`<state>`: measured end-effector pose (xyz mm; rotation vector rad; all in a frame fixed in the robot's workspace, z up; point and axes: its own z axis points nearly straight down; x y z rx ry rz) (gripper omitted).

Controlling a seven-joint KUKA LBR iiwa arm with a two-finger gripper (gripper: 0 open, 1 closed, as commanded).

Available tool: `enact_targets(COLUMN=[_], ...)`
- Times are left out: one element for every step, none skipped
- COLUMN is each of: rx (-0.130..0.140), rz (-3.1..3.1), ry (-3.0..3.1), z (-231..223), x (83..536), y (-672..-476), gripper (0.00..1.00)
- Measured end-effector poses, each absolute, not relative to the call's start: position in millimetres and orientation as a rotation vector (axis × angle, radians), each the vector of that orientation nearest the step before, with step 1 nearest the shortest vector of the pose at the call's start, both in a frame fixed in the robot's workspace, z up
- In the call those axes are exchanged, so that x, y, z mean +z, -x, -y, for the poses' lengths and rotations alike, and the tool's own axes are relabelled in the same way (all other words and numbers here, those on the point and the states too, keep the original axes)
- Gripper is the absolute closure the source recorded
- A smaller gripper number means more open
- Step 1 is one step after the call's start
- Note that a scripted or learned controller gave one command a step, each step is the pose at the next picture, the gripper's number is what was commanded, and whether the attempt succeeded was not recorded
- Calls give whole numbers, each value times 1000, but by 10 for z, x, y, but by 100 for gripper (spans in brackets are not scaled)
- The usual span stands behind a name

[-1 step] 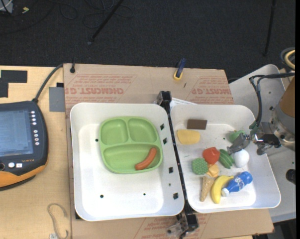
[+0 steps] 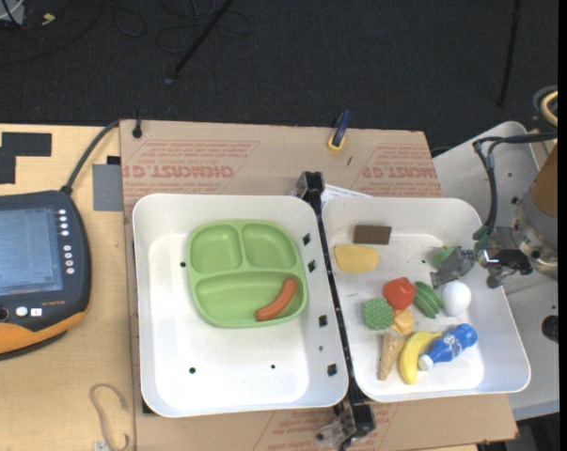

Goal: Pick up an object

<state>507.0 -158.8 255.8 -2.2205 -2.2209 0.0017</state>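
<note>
The right bin holds several toy foods: a brown block, a yellow piece, a red pepper, a green knobbly piece, a green cucumber, a white egg, a banana and a blue bottle. My gripper reaches in over the bin's right rim and hangs low just above the egg and cucumber. Nothing shows clearly between its tips.
The left bin carries a green divided plate with a red sausage in it. A tablet controller lies on the bench at the far left. A black divider bar runs between the bins.
</note>
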Motion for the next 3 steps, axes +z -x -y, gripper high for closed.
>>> enact_targets(rx=[8,6,5], rz=[2216,2216,2217], ry=[2214,2215,2213], z=[1621,1634,1536], x=[1945,1497,887], y=[-5000,-4953,-4959], gripper=[0,0,0])
